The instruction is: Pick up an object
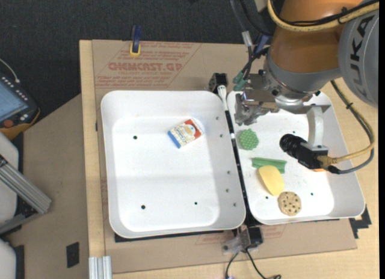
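Claw [245,117] hanging low over the right bin [346,187], right above the green ball [248,139]; whether apart or together, cannot tell. Ball lying just right of the divider between bins, with a green stick [269,163], yellow piece [272,180] and cookie [290,202] below it. Probably light and squashy, bumpy enough to grip; best pinched across its middle. Carton [184,132] well left of the ball.

A small packet [185,132] lies in the left bin [120,169]. In the right bin [343,196], a ball [248,139] sits behind a cookie [290,202].
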`<state>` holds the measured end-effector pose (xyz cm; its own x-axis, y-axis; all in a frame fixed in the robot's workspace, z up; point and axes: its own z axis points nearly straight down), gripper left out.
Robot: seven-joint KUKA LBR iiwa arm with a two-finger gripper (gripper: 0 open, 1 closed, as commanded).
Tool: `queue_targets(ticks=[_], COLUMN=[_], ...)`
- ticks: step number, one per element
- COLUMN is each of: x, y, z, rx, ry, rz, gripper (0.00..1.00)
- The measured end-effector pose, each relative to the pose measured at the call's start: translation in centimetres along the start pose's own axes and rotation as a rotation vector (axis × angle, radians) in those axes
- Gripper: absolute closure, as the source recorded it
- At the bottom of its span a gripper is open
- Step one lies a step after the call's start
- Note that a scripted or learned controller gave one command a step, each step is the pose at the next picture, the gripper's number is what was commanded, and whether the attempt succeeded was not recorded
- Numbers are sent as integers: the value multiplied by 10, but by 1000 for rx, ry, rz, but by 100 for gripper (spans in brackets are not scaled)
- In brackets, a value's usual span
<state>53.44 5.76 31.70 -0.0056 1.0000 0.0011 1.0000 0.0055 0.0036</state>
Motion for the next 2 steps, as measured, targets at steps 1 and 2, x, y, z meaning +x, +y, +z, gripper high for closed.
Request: queue_targets(ticks=[1, 2], x=[-5, -89], y=[-42, -10], z=[-22, 1], rx=[5, 4], ry=[0, -4], rz=[5, 14], gripper=[100, 100])
